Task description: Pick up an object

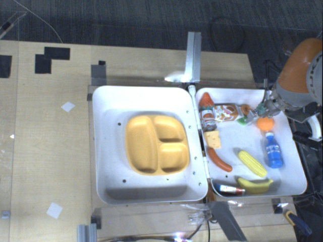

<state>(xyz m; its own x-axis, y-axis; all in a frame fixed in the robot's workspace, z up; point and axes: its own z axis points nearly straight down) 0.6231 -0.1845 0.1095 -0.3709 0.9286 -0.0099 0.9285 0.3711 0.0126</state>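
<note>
The right bin (292, 135) holds several small items: an orange ball (266, 124), a blue bottle (273, 152), a corn cob (252, 164), a banana (255, 185), a red sausage (219, 160), a cheese cracker (213, 139), a snack packet (222, 113), a green piece (246, 117) and a red-orange vegetable (205, 100). My gripper (265, 109) hangs low at the bin's far right, just above the orange ball and beside the green piece. Nothing visibly sits in it. The arm's orange band (298, 72) is above it at the right edge.
A yellow divided tray (156, 143) lies in the middle of the left bin (101, 135). A metal post (194, 59) stands behind the divider between the bins. A small tube (227, 188) lies by the right bin's front wall.
</note>
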